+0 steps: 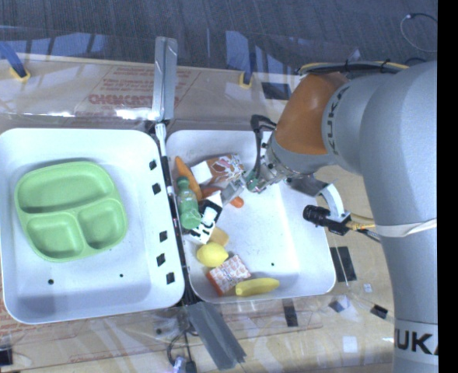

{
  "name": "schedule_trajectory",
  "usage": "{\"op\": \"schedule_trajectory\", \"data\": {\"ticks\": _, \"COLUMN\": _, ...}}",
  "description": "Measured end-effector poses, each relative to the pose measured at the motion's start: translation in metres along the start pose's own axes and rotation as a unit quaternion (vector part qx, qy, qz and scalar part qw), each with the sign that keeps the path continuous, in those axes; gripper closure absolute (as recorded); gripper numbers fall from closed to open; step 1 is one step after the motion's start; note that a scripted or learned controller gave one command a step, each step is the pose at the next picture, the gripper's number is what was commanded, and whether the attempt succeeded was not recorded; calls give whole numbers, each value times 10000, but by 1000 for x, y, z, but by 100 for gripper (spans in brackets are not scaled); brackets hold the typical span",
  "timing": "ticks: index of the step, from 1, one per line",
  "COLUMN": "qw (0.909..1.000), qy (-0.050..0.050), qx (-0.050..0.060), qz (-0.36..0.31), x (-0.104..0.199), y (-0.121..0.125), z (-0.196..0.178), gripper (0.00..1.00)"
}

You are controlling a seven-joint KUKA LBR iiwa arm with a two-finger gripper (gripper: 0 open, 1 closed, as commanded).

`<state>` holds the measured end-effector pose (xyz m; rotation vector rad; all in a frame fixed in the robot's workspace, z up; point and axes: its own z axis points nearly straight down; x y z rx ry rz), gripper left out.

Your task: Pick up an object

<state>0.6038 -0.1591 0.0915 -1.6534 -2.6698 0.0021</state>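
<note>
My gripper (253, 182) hangs low in the right bin (306, 266), at its upper middle. It is right beside a brown and white snack packet (224, 169), at the packet's right edge. A small orange piece (237, 202) lies just below the gripper. Along the bin's left wall lie a carrot (186, 173), a green bottle (188, 207) and a black and white block (208, 216). Lower down are a yellow lemon (211, 254), an orange carton (229, 273) and a banana (256, 287).
The left bin (73, 294) holds a green divided plate (71, 207). The arm's grey body and orange band (314, 115) cover the right bin's upper right corner. Bare white floor lies in the right bin's middle and right part.
</note>
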Motion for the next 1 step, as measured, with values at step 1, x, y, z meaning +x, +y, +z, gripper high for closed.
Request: {"op": "schedule_trajectory", "data": {"ticks": 1, "qw": 10000, "qy": -2, "qx": 2, "qz": -17, "x": 0, "y": 0, "z": -10, "gripper": 100}}
